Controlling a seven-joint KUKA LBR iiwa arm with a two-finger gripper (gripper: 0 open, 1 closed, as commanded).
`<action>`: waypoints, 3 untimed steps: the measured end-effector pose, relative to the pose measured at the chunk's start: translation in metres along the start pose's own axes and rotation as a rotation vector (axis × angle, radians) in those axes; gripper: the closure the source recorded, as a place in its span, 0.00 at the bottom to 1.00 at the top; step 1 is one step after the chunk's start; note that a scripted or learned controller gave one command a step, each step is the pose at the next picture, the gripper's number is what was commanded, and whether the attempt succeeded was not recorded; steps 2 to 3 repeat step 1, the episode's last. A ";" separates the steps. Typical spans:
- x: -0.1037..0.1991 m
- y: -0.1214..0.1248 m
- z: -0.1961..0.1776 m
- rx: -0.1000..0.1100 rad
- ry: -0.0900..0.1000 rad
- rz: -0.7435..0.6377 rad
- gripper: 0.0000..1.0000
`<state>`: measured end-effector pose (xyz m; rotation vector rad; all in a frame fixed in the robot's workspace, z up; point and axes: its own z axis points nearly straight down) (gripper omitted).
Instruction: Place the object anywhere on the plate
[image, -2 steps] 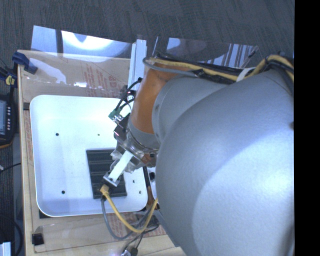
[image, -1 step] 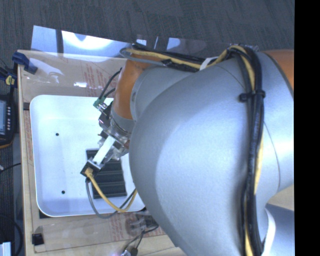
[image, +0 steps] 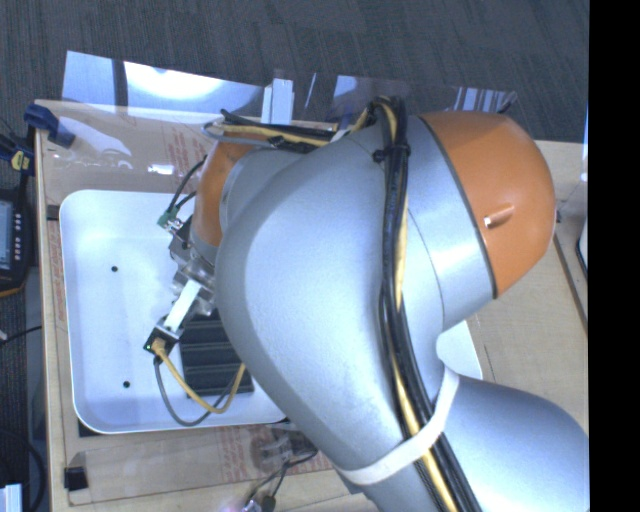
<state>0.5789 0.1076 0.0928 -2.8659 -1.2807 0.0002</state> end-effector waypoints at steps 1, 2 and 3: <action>-0.023 0.094 -0.099 -0.001 -0.001 0.571 1.00; -0.023 0.094 -0.099 -0.001 -0.001 0.571 1.00; -0.023 0.094 -0.099 -0.001 -0.001 0.571 1.00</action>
